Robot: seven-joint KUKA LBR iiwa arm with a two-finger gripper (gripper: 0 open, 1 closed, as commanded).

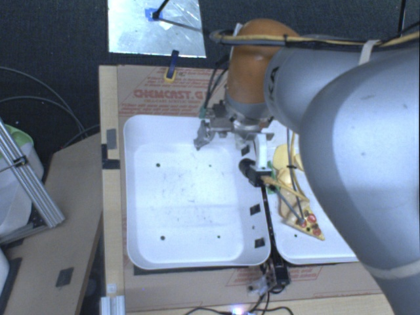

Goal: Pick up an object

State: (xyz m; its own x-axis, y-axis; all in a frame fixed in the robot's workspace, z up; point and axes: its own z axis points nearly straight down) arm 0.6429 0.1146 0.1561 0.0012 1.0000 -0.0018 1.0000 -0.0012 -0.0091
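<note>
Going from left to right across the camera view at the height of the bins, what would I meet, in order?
Tan side table → left white bin → black clips on the divider between the bins → yellow objects in the right bin → grey arm.

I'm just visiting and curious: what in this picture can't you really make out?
- Right bin: mostly hidden by the grey arm, camera view.
- Yellow objects in it: partly covered by the arm, too jumbled to identify.
- Gripper: small and blurred above the left bin; whether it holds anything is unclear.
</note>
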